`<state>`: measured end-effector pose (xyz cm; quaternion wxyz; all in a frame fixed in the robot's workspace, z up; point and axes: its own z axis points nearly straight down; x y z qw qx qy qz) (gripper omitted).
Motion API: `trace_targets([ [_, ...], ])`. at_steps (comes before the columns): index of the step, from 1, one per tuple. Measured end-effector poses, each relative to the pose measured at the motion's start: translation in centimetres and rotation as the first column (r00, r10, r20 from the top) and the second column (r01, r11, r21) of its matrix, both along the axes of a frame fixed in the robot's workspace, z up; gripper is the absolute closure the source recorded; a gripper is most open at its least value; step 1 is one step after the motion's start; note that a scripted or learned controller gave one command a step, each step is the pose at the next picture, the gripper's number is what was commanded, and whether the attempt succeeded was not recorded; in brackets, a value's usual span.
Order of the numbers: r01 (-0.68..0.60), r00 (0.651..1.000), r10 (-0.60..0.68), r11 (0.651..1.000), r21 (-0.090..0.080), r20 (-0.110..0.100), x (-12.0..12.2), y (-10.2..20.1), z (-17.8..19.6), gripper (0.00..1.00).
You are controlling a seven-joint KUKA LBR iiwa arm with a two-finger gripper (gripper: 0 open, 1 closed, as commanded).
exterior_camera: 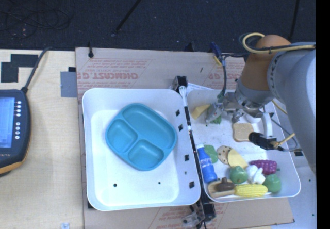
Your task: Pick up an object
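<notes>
- Yellow wedge point(200, 111), the likely target, lies at the upper left of the right bin point(294, 184), just beside the hand point(216, 113).
- Hand's opening: cannot tell.
- Advice: descend squarely and avoid the bin wall.
- Counts: two bins, one blue tray point(140, 136), one blue bottle point(207, 165), one corn cob point(250, 190).

The arm point(289, 83) is cut off at the right edge and hides part of the right bin point(291, 184).

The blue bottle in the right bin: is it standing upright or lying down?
Lying down. The blue bottle rests flat on the right bin floor, its full length visible from above, alongside the bin's left wall.
</notes>
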<state>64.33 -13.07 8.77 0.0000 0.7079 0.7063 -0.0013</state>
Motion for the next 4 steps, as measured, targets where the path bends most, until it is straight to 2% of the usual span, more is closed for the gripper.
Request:
trace_targets([
  [1,-0.006,1.000,0.006,1.000,0.005,-0.002,0.0,5.1,-0.1,0.00],
  [2,0.000,1.000,0.000,1.000,-0.001,0.005,0.1,1.1,5.7,0.00],
  [3,-0.004,1.000,0.004,1.000,0.003,-0.002,0.0,5.1,-0.2,0.00],
  [4,0.001,1.000,-0.001,1.000,-0.001,0.005,0.1,0.4,6.1,0.00],
])
